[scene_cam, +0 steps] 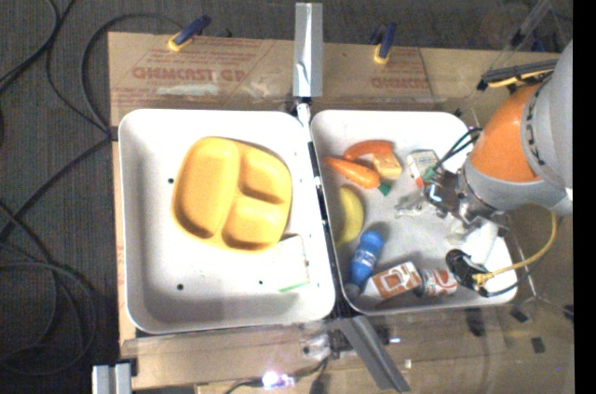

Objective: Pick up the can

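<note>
Grey carpet w/ cables round bench; right bin (447, 118) holds clutter; gripper (438, 197) low in it, finger state can't tell; can (410, 280) lies below-left of gripper, long axis roughly left-right along near wall.

Bench (140, 75) bears 2 bins (149, 290).

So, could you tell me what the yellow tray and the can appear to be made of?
The yellow tray looks like moulded plastic: uniform colour, rounded compartments, soft sheen. The can, lying on its side in the right bin, is probably metal under a printed orange-and-white label; the blur leaves that open.
</note>
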`<state>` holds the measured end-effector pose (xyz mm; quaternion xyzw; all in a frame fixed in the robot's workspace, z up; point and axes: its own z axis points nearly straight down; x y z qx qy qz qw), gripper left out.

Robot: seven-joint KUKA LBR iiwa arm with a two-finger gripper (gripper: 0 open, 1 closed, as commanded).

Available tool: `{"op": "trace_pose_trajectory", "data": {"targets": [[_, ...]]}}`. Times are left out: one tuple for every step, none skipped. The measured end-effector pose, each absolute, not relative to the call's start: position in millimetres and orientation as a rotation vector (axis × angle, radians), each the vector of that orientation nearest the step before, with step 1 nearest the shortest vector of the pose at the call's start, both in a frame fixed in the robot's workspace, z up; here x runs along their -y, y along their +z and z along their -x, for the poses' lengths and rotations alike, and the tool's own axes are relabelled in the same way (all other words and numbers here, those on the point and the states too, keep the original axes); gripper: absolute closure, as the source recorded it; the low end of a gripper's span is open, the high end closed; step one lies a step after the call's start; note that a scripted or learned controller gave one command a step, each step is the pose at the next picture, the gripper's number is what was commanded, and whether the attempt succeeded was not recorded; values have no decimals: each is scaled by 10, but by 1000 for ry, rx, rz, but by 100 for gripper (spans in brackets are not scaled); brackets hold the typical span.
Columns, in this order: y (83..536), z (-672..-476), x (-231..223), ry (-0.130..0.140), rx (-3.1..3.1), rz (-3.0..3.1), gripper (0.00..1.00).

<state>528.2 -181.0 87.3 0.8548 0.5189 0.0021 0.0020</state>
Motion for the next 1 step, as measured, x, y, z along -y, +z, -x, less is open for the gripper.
{"op": "trace_pose_trajectory", "data": {"targets": [[1375, -5971, 1919, -15, -1632, -2689, 0]]}}
